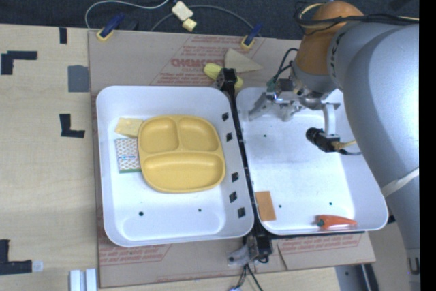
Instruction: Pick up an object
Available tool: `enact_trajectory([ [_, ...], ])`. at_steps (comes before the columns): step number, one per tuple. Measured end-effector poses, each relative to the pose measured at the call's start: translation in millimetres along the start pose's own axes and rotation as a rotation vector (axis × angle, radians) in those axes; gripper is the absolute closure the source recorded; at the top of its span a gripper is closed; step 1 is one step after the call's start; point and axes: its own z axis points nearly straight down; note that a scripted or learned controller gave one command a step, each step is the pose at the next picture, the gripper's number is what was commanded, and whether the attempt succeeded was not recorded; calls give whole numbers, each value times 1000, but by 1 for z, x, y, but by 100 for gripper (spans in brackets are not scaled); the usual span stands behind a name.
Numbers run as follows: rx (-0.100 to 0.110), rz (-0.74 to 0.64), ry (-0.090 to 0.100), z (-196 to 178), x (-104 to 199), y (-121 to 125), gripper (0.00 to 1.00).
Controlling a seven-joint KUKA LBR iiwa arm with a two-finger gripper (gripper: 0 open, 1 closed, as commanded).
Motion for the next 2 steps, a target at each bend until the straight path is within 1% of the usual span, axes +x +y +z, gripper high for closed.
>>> enact_trajectory([
  [1, 0, -1, -2, -11, 0, -1, 100],
  [2, -8, 4, -3, -145, -35, -16, 100],
])
